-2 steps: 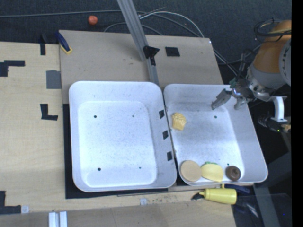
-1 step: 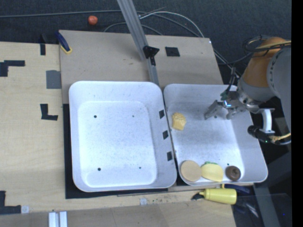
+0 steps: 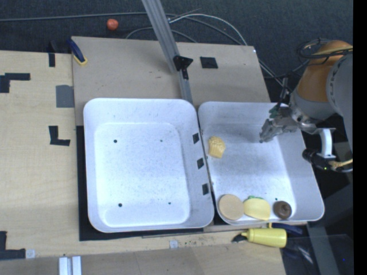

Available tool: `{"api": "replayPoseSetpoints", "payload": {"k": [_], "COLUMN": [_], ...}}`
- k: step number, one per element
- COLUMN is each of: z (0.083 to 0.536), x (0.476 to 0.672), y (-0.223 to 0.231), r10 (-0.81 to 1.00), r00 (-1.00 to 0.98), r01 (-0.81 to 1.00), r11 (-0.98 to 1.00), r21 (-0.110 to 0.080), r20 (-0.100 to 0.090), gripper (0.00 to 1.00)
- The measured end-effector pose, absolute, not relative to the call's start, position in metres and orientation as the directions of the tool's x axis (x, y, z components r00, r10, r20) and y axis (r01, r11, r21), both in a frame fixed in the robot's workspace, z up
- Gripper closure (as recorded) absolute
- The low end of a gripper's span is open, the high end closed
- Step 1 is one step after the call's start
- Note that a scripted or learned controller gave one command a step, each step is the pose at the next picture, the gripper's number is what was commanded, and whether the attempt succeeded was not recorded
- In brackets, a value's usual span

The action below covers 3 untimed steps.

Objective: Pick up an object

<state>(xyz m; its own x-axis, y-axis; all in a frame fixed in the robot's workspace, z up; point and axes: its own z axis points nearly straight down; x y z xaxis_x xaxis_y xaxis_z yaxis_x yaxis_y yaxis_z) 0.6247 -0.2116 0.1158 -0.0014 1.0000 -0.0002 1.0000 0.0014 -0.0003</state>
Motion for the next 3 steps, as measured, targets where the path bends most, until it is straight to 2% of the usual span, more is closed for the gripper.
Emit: {"api": "replayPoseSetpoints", "payload": {"k": [2, 3], "z": [0.241, 0.28], "x": [0.626, 0.626], "y": [-0.216, -0.216], "r10": [1.0, 1.0], "r00": [0.0, -0.001], "r01": [1.0, 1.0], "r11": [0.0, 0.001], "r21": [0.004, 0.003], "r20": [-0.001, -0.001], "gripper": [1.0, 1.0]}}
